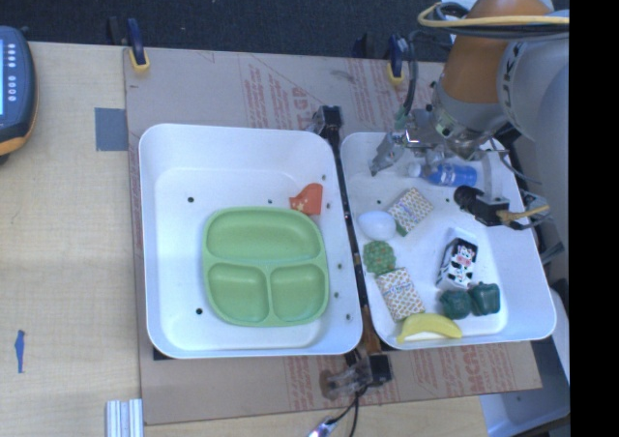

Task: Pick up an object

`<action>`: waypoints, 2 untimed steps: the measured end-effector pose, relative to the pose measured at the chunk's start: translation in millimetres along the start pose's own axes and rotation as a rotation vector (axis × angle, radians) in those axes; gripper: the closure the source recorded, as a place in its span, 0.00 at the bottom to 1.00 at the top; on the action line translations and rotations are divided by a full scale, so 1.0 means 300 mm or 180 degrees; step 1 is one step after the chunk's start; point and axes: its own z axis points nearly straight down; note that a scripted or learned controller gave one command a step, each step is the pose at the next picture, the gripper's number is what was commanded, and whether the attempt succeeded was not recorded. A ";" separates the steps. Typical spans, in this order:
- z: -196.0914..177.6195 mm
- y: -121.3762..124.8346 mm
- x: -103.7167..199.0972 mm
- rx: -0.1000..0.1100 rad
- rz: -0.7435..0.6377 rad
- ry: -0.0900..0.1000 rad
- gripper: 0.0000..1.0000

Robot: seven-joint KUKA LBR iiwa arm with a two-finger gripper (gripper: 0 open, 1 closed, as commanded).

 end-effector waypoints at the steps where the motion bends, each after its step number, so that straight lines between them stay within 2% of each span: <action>1: -0.151 -0.076 -0.192 -0.0033 0.0033 -0.0017 0.00; 2: -0.338 -0.228 0.078 -0.0017 0.0015 -0.0001 0.00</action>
